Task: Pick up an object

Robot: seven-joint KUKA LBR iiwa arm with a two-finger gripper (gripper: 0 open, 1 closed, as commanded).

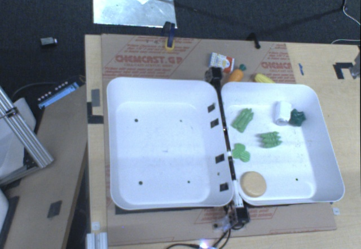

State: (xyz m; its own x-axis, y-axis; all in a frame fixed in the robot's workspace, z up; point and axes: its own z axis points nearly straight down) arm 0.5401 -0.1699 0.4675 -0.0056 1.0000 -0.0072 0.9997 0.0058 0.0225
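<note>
The right bin (316, 186) holds several small objects. A light green ridged piece (242, 120) lies near its left wall. A darker green ridged piece (270, 139) lies in the middle, and a flat green shape (241, 152) lies below and to its left. A round tan disc (253, 183) rests at the front left corner. At the back, a white cylinder (281, 112) touches a dark green lump (296, 118).
The left bin (163, 141) sits beside the right one, joined by a dark hinge strip (223, 129). Behind the bins on the cardboard lie an orange item (236, 75), a yellow item (263, 79) and a white and red packet (221, 62). A blue and yellow clamp (168, 36) stands at the back edge.
</note>
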